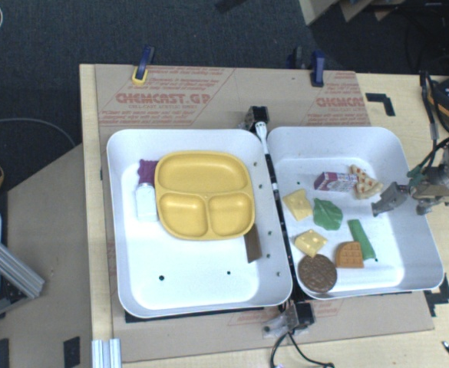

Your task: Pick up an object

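Observation:
The right bin [408, 148] holds toy food: a purple carton [332, 180], a pizza slice [364, 182], two yellow cheese pieces [297, 204] [310, 241], a green leafy piece [328, 214], a green stick [361, 238], a waffle [348, 254] and a round brown cookie [317, 273]. My gripper [399, 207] hangs over the bin's right side, just right of the pizza slice. It is open, with bare bin floor showing between its fingers.
In the left bin [124, 228] lies a yellow three-compartment tray [205, 194]. A purple item [146, 169] and a white bottle [145, 202] sit at the tray's left, and a brown block [252, 245] at its lower right. Clamps hold the board's far edge.

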`<state>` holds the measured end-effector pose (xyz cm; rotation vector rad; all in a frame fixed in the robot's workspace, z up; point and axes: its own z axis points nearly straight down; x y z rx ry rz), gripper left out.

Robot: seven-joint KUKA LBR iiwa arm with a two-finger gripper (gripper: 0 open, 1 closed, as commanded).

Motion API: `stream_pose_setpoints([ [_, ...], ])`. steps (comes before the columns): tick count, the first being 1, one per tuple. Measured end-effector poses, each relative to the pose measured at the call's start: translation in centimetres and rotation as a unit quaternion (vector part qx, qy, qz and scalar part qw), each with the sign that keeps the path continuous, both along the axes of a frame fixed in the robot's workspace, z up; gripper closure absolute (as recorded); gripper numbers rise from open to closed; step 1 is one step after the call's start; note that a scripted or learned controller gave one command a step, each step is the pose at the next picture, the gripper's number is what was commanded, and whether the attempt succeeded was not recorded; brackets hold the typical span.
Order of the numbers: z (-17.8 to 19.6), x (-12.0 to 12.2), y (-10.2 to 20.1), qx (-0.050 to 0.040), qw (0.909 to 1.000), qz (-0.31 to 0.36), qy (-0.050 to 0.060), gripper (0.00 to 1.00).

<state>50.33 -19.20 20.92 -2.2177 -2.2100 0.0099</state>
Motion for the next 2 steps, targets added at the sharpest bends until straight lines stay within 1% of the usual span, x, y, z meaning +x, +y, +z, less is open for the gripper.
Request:
stream_pose_setpoints([
  [1,0.6,0.3,0.0,-0.0016,1.0,0.002,-0.006,0.0],
  [2,-5.8,0.4,0.2,0.0003,1.0,0.001,-0.002,0.0],
])
